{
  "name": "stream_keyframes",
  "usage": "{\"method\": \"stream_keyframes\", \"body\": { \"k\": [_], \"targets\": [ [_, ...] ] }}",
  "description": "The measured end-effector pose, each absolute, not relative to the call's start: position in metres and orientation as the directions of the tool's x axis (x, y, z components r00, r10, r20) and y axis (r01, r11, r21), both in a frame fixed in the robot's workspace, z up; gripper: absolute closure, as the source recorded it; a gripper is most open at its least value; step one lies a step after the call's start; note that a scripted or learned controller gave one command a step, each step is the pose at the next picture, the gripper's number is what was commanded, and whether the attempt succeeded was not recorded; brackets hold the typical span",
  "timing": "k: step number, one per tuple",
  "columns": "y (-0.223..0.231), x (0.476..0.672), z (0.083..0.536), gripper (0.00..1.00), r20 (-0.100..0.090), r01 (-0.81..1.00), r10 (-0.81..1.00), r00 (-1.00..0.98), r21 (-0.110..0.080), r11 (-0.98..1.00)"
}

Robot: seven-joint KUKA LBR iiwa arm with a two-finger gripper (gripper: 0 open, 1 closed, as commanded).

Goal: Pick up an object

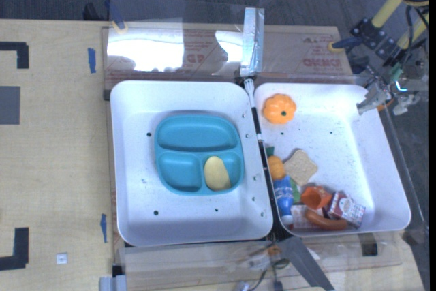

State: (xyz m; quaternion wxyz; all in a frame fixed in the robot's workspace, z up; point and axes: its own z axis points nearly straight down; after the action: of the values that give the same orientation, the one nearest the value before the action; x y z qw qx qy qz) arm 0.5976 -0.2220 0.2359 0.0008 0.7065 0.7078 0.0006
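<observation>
Ribbed round orange plastic pumpkin [279,108] sits well left of the metal two-finger gripper [381,97]; its grip state is unclear.

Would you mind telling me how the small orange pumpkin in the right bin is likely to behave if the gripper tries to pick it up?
The pumpkin looks rounded and squat, so it may roll or skid if nudged off-centre. Its glossy, ribbed surface suggests hard plastic: probably stiff, light and somewhat slippery between fingers. It sits alone near the right bin's upper left corner, so a push would likely drive it against the wall.
</observation>
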Motion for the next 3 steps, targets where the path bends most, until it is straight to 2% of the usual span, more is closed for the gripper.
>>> {"method": "stream_keyframes", "body": {
  "k": [1, 2, 3],
  "targets": [
    [-0.147, 0.606, 0.126, 0.00, 0.005, 0.992, 0.992, -0.129, -0.007, 0.129],
    [-0.110, 0.666, 0.086, 0.00, -0.001, 0.977, 0.977, -0.215, -0.003, 0.215],
    [-0.044, 0.671, 0.195, 0.00, -0.005, 0.935, 0.935, -0.355, 0.018, 0.355]
  ]
}}
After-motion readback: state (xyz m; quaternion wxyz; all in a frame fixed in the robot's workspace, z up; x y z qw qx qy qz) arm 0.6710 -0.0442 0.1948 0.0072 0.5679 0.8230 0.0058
